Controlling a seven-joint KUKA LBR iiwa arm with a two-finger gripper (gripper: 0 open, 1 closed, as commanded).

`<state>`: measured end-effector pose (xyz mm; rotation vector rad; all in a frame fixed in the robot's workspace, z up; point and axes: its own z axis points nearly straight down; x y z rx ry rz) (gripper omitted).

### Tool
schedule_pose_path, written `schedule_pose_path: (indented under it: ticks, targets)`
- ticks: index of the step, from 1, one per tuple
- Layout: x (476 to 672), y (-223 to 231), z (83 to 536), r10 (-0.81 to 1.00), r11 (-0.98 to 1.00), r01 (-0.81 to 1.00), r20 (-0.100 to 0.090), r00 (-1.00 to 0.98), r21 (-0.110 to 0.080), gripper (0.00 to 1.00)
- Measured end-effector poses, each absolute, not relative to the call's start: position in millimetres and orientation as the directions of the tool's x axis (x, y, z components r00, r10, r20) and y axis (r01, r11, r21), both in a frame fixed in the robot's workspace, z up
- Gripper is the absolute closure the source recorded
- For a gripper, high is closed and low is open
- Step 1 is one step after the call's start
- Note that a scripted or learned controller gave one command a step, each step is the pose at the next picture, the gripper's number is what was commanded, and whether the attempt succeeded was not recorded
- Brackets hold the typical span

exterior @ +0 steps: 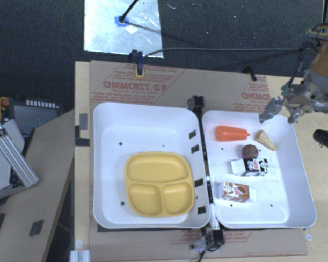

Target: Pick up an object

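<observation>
left bin (108, 126): yellow 3-section tray (159, 183) | right bin (297, 159): orange carrot (231, 134), brown ball (250, 152), tan wedge (266, 140), 2 small cartons (250, 167) (236, 191) | gripper (280, 111): over right bin's far right corner, fingers spread, nothing between them

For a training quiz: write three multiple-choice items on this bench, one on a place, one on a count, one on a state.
1. The yellow tray lies in:
A. the left bin
B. the right bin
C. neither bin

2. The tray's compartments number:
A. two
B. three
C. five

3. The gripper is:
A. closed on the carrot
B. pressed into the tray
C. open, holding nothing, over the right bin's far edge

Key: 1 A, it sits on the left bin; 2 B, one long, two small; 3 C, the orange carrot lies apart in the right bin.
</observation>
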<state>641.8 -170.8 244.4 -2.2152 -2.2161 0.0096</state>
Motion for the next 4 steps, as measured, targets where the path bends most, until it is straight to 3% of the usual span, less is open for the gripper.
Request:
schedule_pose_path:
  ticks: [1,4]
  targets:
    - [644.0,-170,252,1.000,0.003,1.000,-0.001,-0.003,0.002,0.00]
    - [649.5,-166,126,1.000,0.005,1.000,0.000,-0.005,-0.001,0.00]
